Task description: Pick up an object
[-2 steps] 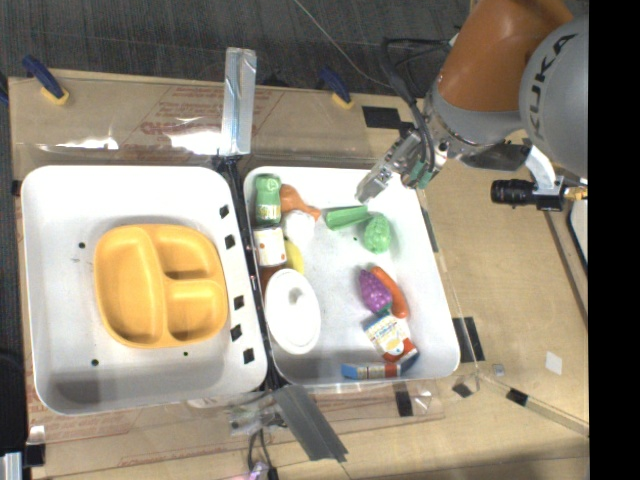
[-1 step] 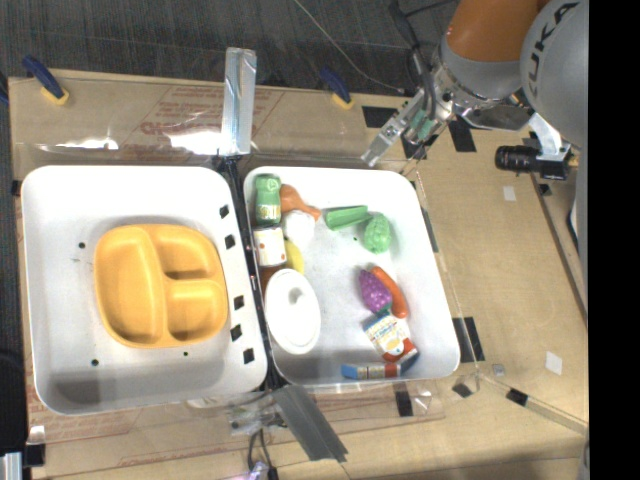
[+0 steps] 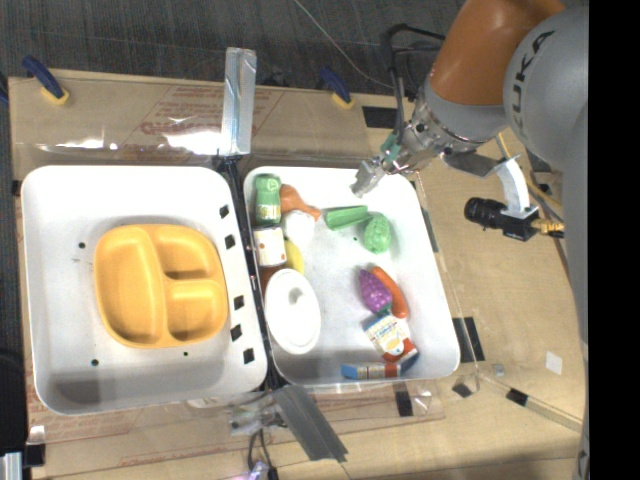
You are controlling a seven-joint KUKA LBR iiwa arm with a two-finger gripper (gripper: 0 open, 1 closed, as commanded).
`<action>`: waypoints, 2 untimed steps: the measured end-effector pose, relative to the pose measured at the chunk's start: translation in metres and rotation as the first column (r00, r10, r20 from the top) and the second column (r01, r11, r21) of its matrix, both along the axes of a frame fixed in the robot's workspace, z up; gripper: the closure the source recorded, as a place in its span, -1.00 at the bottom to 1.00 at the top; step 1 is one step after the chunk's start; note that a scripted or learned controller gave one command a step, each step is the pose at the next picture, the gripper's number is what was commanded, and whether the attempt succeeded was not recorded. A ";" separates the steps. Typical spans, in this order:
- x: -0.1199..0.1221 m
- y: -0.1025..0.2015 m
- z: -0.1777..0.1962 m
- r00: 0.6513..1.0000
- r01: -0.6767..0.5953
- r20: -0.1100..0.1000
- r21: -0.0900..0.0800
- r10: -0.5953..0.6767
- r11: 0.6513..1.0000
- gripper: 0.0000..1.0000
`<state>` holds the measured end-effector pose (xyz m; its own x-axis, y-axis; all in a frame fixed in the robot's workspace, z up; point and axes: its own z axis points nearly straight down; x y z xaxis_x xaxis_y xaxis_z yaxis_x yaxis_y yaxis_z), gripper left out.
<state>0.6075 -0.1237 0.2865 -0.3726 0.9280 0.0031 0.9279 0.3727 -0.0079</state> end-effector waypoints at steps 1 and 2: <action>0.050 -0.033 0.026 0.983 0.181 0.006 -0.002 -0.181 0.983 1.00; 0.046 -0.039 0.005 0.875 0.485 0.002 -0.003 -0.485 0.875 1.00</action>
<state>0.6540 -0.1623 0.2914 0.1237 0.9923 -0.0003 0.9923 -0.1237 -0.0075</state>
